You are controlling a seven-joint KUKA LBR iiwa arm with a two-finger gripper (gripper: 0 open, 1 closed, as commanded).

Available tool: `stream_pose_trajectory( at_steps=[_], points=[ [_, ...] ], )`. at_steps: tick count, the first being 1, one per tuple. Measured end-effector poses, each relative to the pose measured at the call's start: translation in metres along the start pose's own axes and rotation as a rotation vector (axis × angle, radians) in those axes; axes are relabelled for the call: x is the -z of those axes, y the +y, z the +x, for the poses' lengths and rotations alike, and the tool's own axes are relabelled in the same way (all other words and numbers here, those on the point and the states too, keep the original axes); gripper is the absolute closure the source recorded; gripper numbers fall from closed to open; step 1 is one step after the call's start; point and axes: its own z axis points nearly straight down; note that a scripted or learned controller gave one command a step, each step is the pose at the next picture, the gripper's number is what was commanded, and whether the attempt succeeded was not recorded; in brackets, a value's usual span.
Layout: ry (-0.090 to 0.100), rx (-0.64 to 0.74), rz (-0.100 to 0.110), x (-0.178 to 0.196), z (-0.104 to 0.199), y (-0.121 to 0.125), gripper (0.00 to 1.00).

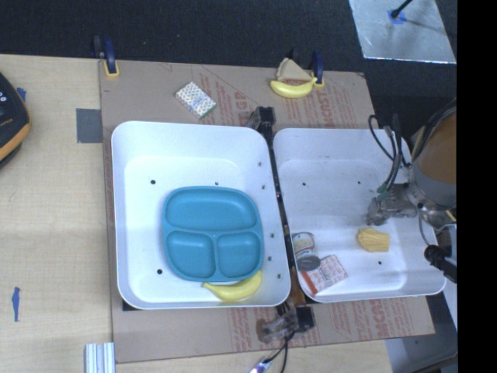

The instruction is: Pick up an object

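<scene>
A black-and-yellow device [11, 123] lies at the far left edge of the desk [46, 208]. Next comes the left bin [136, 154], which holds a blue divided plate [211, 233] with a banana [235, 288] touching its near rim. Behind the bins, on the cardboard sheet, lie a small patterned packet [195, 99] and a second banana [292, 87]. In the right bin [326, 158], a small can [302, 245] and a flat packet [326, 271] sit in the near left corner, just beside each other. Further right lies a yellow chunk [373, 240], close under the end effector [382, 211], which hangs low beside it; how far it is open cannot be told, and nothing is seen in its grip.
</scene>
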Motion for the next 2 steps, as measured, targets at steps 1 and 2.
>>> stream_pose_trajectory(
  at_steps=[1,2],
  points=[
    [0.0,0.0,0.0,0.0,0.0,0.0,0.0],
    [0.003,-0.004,0.001,-0.011,0.003,-0.038,0.0]
  ],
)
